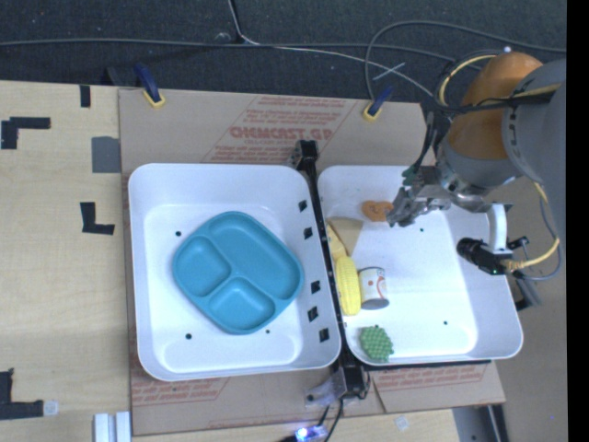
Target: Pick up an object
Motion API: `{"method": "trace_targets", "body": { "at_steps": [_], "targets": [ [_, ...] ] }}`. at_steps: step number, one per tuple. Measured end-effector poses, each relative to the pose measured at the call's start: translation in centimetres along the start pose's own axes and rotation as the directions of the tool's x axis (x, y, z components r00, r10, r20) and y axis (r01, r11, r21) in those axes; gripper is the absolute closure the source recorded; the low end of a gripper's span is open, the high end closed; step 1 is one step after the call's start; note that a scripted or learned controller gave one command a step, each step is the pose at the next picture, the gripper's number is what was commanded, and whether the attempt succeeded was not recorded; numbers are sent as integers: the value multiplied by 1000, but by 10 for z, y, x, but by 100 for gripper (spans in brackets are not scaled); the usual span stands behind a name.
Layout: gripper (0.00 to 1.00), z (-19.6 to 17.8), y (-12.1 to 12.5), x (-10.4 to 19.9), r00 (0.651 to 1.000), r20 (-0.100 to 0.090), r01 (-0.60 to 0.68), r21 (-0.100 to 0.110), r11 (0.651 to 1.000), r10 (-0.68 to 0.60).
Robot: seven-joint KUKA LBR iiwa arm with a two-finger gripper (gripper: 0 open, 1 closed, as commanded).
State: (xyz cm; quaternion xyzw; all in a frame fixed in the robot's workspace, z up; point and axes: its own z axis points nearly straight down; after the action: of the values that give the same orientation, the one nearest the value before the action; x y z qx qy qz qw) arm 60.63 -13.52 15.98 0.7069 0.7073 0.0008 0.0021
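A blue tray [237,272] is seen in the left bin [147,247]. In the right bin [488,330], a banana [346,282], a small can [372,288] and a green item [375,342] are grouped at seven o'clock. The gripper [403,212] is poised at eleven o'clock beside an orange piece [375,210]; its grip cannot be told. The approach step is judged underway; a descent onto the piece is called for.

Both bins white: left bin [147,247], right bin [460,284]. Divided plate [237,271] light blue, plain. Banana [347,284] yellow. Small can [373,288] white with red-brown band. Knobbly round object [376,343] green, bumpy texture. Wedge [342,231] pale tan. Small flat piece [375,211] orange-brown. Arm [515,127] grey with orange band. Cardboard sheet [276,132] brown with red print. Bench top [55,265] light wood with black tape marks. Clamps [150,88] blue and yellow.
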Motion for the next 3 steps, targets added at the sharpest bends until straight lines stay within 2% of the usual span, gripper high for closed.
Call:
{"method": "trace_targets", "body": {
  "at_steps": [2,3],
  "targets": [
    [100,-117,6,2,1000,0,1,-1,1000,-1],
    [100,-118,-15,53,1000,-3,5,5,1000,-5]
  ]
}}
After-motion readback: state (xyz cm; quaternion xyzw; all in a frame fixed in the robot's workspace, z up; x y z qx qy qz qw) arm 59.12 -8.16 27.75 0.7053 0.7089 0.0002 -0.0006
